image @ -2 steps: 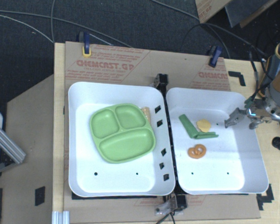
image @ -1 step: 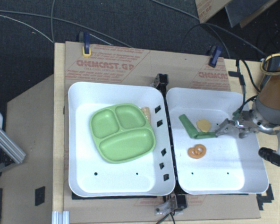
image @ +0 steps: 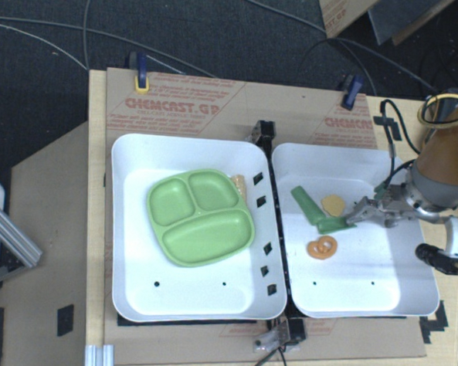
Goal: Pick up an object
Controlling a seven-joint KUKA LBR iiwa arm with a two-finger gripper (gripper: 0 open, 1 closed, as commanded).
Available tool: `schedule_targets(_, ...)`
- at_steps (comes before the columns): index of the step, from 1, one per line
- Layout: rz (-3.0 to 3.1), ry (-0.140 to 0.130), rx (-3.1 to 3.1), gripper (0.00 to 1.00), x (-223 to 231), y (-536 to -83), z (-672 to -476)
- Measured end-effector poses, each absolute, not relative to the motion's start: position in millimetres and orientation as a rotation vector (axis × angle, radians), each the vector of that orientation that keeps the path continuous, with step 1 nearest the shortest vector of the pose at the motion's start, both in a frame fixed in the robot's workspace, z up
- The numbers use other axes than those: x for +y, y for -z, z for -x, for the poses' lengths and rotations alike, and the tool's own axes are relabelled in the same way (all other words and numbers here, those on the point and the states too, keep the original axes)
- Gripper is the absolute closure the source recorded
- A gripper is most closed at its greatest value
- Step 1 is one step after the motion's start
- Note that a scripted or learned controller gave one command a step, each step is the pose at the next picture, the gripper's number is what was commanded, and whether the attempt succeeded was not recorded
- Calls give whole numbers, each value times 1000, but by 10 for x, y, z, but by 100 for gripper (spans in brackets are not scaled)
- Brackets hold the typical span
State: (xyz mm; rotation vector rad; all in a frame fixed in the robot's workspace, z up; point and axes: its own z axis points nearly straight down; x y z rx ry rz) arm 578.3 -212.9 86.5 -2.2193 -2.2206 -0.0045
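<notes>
**Arm reaches into right bin, green piece at its fingertips**

The grey arm (image: 439,164) with its orange band leans in over the right bin (image: 376,299), 1 of 2 shallow white bins set side by side on the bench (image: 180,98). Its gripper (image: 356,215) sits low inside that bin, pointing toward the divider between the bins. Whether the fingers are apart, together or closed on anything cannot be told from this angle; the tips blur into the end of the green piece.

3 small things lie in the right bin's left half. A green angled piece (image: 312,208), a dark stem with a paler foot, lies slantwise, and its paler end touches or nearly touches the gripper tip. Just beside it, toward the bin's far wall, is a flat yellow disc (image: 334,204). Nearer the camera, apart from both, lies an orange ring (image: 322,247). The left bin (image: 130,288) holds a green divided plate (image: 201,216) with 3 compartments, and a small tan item (image: 238,183) touches its far right corner.

The green piece looks like light, rigid plastic, likely smooth and apt to skid on the white floor. The sensible hold is probably across its narrow stem, fingers square to its length. The disc lies too flat to pinch easily; the ring offers a rim.
</notes>
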Motion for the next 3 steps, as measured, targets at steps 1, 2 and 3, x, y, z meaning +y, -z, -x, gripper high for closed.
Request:
schedule_targets(1, 2221, 10, -2226, 100, -2131, -997, -5802)
schedule_targets(2, 2224, 5, -2227, 100, -2090, -1634, -5790)
schedule_targets(3, 2223, 6, -2228, 100, -1996, -2141, -5786)
